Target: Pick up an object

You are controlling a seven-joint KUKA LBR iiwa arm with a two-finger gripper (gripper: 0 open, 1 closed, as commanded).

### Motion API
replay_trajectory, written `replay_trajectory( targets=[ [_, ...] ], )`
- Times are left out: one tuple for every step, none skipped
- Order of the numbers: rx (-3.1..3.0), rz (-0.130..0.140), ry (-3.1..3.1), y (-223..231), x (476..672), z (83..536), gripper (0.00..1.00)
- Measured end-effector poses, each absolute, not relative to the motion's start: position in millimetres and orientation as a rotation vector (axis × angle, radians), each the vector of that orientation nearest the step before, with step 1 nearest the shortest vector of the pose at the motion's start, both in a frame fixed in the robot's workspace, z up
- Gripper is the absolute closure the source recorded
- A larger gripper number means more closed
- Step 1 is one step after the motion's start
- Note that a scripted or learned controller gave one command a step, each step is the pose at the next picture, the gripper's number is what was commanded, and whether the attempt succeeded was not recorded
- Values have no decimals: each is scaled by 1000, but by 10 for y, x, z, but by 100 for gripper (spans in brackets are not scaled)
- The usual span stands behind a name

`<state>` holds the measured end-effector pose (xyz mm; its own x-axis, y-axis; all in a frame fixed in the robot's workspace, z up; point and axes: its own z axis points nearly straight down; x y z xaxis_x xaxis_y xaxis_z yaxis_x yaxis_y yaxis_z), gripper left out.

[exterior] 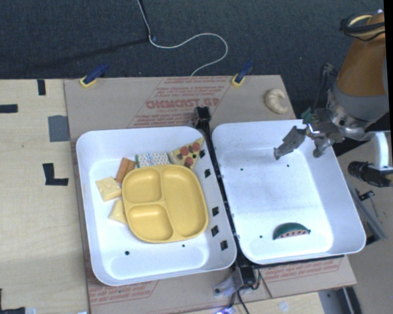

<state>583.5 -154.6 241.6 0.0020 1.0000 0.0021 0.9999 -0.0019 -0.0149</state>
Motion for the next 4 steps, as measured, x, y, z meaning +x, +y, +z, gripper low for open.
replay_trajectory(
  targets=[
    [-2219, 2, -2222, -1543, 5859, 2496, 0],
    [-2218, 5, -2222, -1519, 5871, 2066, 0],
    [-2217, 8, -2219, -1611, 5828, 1517, 0],
    [-2216, 7, -2221, -1611, 5900, 1029, 0]
  ],
)
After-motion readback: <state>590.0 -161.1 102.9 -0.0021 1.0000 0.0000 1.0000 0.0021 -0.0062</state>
